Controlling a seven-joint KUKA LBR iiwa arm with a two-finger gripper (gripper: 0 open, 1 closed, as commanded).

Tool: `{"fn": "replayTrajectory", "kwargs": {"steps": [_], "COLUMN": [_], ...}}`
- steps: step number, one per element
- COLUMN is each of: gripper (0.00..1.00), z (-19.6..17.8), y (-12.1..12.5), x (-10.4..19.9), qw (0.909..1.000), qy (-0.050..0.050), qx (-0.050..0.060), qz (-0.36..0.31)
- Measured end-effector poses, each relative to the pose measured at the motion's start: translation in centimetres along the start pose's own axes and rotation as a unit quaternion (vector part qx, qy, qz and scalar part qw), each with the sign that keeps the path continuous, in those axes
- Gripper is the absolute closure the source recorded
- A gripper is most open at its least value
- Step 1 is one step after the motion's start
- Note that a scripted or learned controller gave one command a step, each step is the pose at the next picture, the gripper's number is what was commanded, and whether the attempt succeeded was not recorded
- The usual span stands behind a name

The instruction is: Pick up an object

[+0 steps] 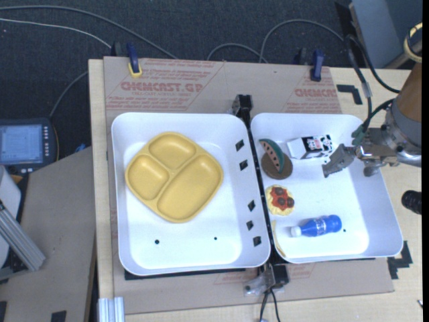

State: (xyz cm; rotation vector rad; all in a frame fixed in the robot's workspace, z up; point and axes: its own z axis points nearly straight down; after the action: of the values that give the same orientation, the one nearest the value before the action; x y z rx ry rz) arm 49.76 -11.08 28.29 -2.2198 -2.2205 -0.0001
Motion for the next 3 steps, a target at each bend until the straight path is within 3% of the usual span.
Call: {"fn": "replayTrajectory", "kwargs": {"steps": [2, 3], "gripper": [0.0, 0.0], "z": [12.3, 16.6], "y": [-0.7, -1.0], "x": [0.9, 1.3], "qw": [1.0, 1.0], "qy": [0.001, 0.001], "qx": [0.004, 0.003], "qz": [0.0, 0.0]}}
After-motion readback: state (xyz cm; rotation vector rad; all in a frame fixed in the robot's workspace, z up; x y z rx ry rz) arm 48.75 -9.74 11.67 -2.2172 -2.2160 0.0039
